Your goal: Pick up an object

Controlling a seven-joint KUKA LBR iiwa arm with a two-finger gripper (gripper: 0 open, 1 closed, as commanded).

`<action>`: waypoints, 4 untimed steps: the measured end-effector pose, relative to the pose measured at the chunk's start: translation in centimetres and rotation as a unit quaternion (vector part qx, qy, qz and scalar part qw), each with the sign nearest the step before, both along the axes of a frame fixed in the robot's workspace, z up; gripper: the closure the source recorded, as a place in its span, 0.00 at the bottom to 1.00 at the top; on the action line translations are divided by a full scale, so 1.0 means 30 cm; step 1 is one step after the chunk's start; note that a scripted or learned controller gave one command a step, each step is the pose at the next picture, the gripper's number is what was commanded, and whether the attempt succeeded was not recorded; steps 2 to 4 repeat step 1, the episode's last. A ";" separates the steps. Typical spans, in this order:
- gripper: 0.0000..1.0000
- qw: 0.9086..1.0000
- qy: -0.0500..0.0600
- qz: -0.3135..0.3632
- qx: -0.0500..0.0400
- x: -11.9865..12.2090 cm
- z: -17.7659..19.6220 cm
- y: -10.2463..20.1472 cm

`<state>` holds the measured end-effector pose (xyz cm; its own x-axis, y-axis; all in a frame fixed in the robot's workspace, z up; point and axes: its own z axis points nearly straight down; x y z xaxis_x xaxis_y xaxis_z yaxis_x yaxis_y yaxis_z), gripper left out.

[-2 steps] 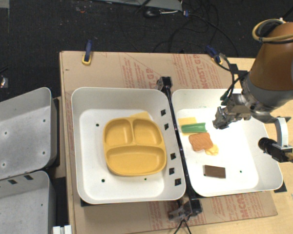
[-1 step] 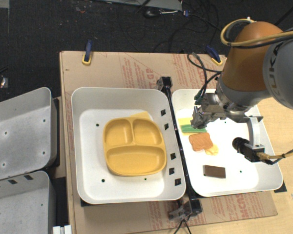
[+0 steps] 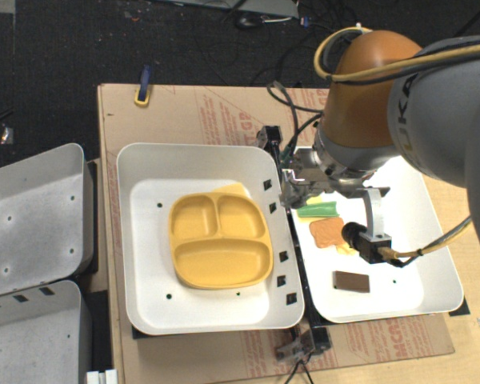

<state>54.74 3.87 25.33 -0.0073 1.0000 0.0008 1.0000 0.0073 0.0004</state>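
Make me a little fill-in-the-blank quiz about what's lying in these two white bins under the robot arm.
1. The yellow divided tray lies in the ____ bin.
2. The tray has ____ compartments.
3. In the right bin, the green piece lies right next to an ____ piece.
4. The small brown block lies nearer the camera than the ____ piece and apart from it.

Missing words: left; three; orange; orange

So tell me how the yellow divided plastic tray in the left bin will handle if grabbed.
The yellow divided plastic tray looks moulded and rigid, so it probably keeps its shape. It lies flat and wide in the left bin, so it is unlikely to roll or tip. Its smooth, shallow rim may slip from a pinch.
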 end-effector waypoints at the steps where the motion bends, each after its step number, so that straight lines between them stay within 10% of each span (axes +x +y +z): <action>1: 1.00 1.000 0.002 0.000 0.000 -0.021 -0.033 0.141; 4: 1.00 1.000 0.002 0.000 0.000 -0.021 -0.033 0.141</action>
